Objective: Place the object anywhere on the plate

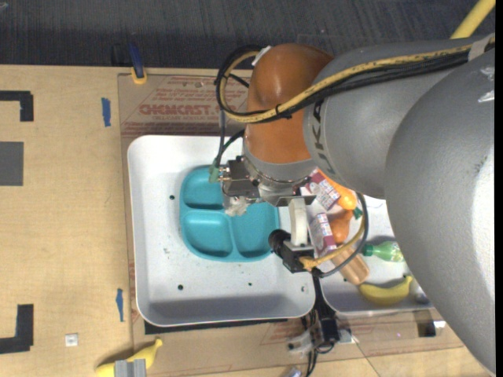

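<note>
A teal divided plate [206, 228] lies in the left white bin [157, 242], toward its right side. My gripper [236, 203] hangs over the plate's upper right part, mostly hidden beneath the orange wrist band [279, 108] and the grey arm. A small pale shape shows at its tip over the plate; I cannot make out what it is or whether anything is held.
The right bin [369, 311] holds a banana [385, 290], a green item [383, 250], an orange item [339, 228], a pink-and-white packet [324, 188] and a tan piece [355, 271]. The arm covers most of that bin. Cables [314, 332] hang at the front edge.
</note>
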Controlling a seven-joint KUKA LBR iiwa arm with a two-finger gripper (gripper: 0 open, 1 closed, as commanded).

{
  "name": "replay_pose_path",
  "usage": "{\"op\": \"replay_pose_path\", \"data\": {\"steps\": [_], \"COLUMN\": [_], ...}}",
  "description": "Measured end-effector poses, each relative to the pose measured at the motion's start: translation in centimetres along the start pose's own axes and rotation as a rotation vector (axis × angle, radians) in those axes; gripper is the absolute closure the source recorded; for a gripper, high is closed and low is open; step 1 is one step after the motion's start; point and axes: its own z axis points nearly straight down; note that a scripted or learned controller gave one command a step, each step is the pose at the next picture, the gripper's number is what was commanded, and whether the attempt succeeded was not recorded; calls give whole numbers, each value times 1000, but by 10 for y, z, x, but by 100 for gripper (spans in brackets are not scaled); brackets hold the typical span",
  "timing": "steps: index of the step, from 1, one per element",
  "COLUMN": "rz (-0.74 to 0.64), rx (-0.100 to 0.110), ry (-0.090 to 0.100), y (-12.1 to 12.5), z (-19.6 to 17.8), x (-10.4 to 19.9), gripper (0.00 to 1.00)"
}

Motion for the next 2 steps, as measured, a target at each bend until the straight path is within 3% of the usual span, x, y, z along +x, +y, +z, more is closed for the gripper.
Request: {"op": "replay_pose_path", "data": {"steps": [1,2], "rz": [2,0], "rx": [1,-3], "ry": [0,0], "y": [0,1], "z": [1,-10], "x": [0,0], "gripper": [0,100]}}
